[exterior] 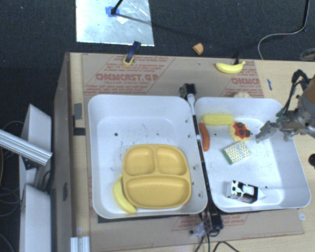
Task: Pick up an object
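Note:
The right bin (296,188) holds several objects. A yellow corn-like piece (218,119) lies near its back left, with an orange-red sausage-shaped piece (203,136) against the left wall. A yellow and red toy (240,130) sits near the middle, and a green-and-white checkered block (236,153) is just in front of it. A black-and-white box (244,191) rests near the front. My gripper (275,130) hangs over the bin's right side, just right of the yellow and red toy, with nothing seen in it.
The left bin (102,114) holds a yellow divided plate (156,175) with a banana (122,196) at its front left. Another banana (230,66) lies on the bench behind the right bin. A blue-and-yellow clip (130,54) sits at the bench's back edge.

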Action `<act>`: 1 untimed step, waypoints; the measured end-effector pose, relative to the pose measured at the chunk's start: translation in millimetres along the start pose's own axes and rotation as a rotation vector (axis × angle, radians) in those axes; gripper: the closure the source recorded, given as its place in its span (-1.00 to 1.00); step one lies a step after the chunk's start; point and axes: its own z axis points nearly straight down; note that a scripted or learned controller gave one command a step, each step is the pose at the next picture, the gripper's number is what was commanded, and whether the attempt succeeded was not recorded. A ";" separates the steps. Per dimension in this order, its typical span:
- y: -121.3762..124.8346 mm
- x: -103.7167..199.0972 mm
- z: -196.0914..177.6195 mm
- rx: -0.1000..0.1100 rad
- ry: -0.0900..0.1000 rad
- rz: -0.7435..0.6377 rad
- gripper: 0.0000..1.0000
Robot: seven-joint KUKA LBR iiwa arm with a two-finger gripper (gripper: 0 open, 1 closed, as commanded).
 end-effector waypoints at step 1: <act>78.2 73.1 83.6 0.000 0.002 -0.001 -1.00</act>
